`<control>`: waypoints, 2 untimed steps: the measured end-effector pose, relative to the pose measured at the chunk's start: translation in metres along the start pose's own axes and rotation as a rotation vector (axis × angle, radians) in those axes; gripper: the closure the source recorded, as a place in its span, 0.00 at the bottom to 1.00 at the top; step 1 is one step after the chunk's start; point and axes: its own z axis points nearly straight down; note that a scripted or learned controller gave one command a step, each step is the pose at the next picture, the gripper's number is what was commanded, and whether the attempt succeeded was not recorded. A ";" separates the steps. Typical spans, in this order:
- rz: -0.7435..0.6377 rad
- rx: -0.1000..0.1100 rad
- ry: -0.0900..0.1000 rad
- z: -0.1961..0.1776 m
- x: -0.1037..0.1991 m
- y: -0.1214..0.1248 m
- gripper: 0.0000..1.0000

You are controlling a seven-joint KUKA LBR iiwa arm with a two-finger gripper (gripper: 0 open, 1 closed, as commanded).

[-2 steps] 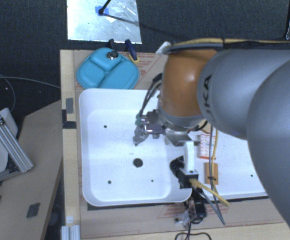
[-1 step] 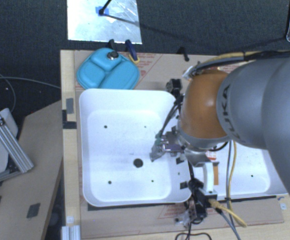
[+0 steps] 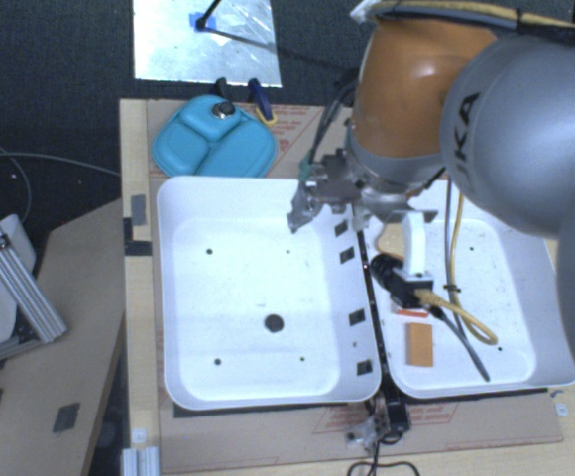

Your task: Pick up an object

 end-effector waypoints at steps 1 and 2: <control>0.011 0.028 -0.007 0.120 -0.047 -0.015 0.00; -0.002 0.008 -0.001 0.076 0.009 0.036 0.00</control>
